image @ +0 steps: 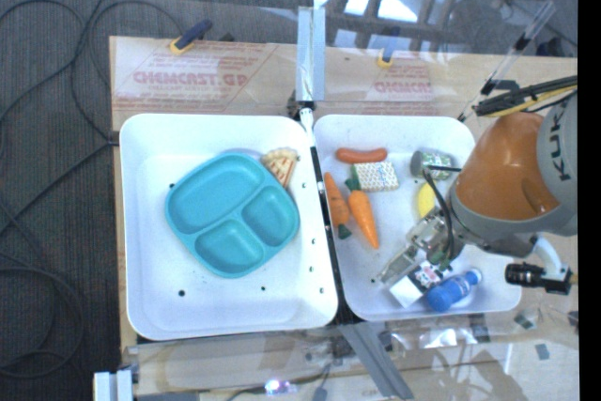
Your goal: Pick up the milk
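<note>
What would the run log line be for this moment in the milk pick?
task: pick up milk | claw: low in right bin, beside milk carton and blue bottle | grasp: not confirmed | carrots: untouched

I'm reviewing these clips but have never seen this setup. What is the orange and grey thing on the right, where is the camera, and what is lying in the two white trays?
One camera looks down at a slant on a bench with two shallow white bins. The grey and orange shape is a robot arm reaching in from the right. Its gripper hangs low over the right bin, near a small white carton, probably the milk, and a blue bottle. I cannot tell whether it holds anything. That bin also contains a sausage, two carrots, a speckled block and something yellow. The left bin has a turquoise divided plate with a pizza slice at its edge.
</note>
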Controlling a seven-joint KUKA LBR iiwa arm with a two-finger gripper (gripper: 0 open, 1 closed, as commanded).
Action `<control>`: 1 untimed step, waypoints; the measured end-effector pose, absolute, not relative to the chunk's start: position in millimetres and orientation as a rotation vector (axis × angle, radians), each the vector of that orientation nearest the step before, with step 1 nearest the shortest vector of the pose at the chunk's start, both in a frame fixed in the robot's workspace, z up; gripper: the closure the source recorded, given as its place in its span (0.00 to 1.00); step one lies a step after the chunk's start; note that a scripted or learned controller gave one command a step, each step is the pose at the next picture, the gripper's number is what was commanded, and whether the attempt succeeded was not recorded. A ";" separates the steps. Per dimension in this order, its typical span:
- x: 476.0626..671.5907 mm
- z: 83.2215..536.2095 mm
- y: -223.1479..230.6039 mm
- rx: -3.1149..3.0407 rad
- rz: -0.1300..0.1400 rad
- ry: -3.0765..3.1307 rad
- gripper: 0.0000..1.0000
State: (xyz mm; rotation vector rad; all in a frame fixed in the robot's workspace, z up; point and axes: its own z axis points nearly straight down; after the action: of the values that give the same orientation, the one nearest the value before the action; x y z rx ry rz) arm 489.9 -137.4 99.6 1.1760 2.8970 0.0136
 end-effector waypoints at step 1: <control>488.1 89.3 -149.3 1.289 0.015 2.858 0.00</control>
State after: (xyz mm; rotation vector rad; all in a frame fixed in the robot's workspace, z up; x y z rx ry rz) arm 488.1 -149.3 89.3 1.2892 2.8583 0.0148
